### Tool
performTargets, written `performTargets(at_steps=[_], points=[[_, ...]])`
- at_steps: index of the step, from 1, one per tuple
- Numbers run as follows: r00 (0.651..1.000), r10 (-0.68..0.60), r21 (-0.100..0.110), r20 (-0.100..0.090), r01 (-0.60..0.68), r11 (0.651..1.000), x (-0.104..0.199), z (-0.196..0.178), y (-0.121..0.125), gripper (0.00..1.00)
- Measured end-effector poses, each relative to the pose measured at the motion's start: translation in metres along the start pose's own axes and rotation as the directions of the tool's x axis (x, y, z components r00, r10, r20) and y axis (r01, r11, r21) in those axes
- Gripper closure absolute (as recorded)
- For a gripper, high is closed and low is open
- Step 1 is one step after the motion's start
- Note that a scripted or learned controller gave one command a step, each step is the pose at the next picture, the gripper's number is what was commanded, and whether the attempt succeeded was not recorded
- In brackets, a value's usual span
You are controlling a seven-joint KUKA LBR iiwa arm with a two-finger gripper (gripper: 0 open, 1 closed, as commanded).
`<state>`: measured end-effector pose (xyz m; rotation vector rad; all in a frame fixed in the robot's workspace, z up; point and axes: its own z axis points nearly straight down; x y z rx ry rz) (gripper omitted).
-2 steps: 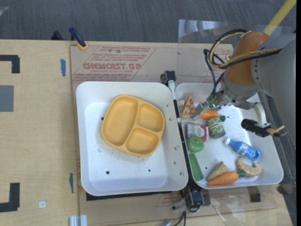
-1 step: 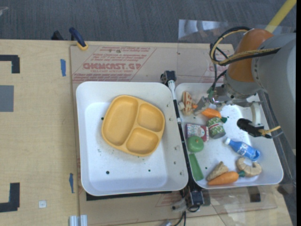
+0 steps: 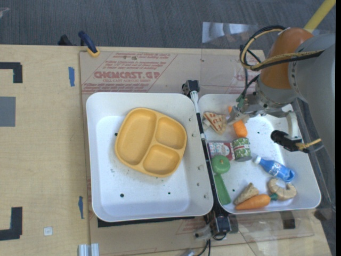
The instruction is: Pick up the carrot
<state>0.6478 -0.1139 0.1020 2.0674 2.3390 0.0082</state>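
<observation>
A: Where is the carrot (image 3: 256, 201) lying?

B: It is lying in the right bin (image 3: 306, 167), close to the near rim; its long axis is running roughly across the view, thick end toward the view's right, tip toward the left and touching a brown wedge (image 3: 246, 192).

A: And the gripper (image 3: 237, 117)?

B: It is hanging over the far part of that same bin, well apart from the carrot; so the carrot is sitting toward the near rim from it and a little to the view's right, with the can (image 3: 241, 149) and the bottle (image 3: 276, 168) lying between; I am judging that the coming move is calling for a long reach toward the near rim and a grip across the carrot's narrow width.

A: Is the gripper spread or pressed together?

B: I cannot tell; an orange lump (image 3: 241, 129) is sitting just beside it, and whether it is touching is unclear.

A: Counts?

B: I am counting one carrot, one orange lump, one wedge, one can, one bottle, one green spoon (image 3: 220, 167), one pizza slice (image 3: 215, 121), one pale biscuit (image 3: 282, 189); two bins on the desk (image 3: 42, 143); the left bin (image 3: 106, 191) is holding one yellow plate (image 3: 151, 142); one arm is working.
</observation>
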Motion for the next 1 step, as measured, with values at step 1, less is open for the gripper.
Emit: performTargets(at_steps=[1], points=[[0.984, 0.176, 0.011, -0.009, -0.176, 0.984, 0.0821, -0.0868, 0.0320, 1.00]])
